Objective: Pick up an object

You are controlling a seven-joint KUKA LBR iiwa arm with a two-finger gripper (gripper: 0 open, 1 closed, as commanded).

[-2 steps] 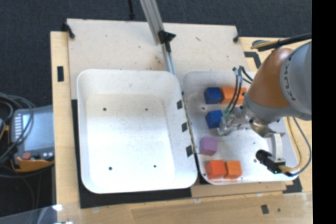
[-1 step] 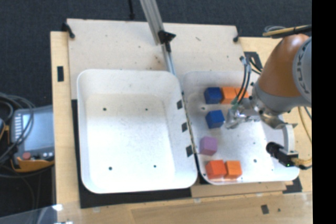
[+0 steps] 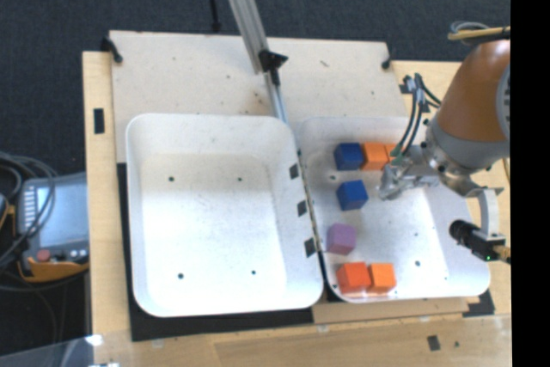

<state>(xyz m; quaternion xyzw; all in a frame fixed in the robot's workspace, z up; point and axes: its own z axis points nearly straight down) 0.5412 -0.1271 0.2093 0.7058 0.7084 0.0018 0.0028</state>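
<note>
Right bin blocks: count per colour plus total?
All in the right bin:
Blue: 2, at and
Orange: 3, at and
Purple: 1, at
Total: 6
The gripper sits beside the upper orange block.

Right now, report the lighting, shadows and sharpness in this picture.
Camera view: even, diffuse light, with soft shadows under the blocks; the left bin looks bright but not blown out, its speckles still visible; the whole frame is slightly soft, so edges of the purple block and the gripper are fuzzy; the dark floor shows little detail.
</note>
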